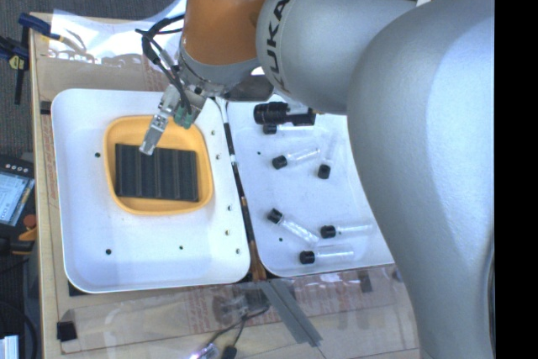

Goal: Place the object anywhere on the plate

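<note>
Overhead, grey arm (378, 55) with orange band, stretched in from 3 o'clock and ending in the hand (156, 133) over the left bin (84, 240). Hangs above the 12 o'clock rim of the yellow plate (111, 168), tip slanting toward 7 o'clock, just over the near edge of the dark ridged insert (160, 174) that fills the plate's middle. Wide or narrow: cannot tell from this angle. Possibly a slim pale piece at the very tip, though too blurred to call it a held thing.

Off at 3 o'clock from the plate, in the right bin (286, 191), several clear tubes (296, 156) with black caps. All lying flat on the white floor, apart from one another. One toward 12 o'clock of the bin's bare patch, the others gathered toward 6 o'clock near the bin's front rim. None touching the plate.

Both bins side by side on the counter (126, 317), inner rims nearly touching.
</note>
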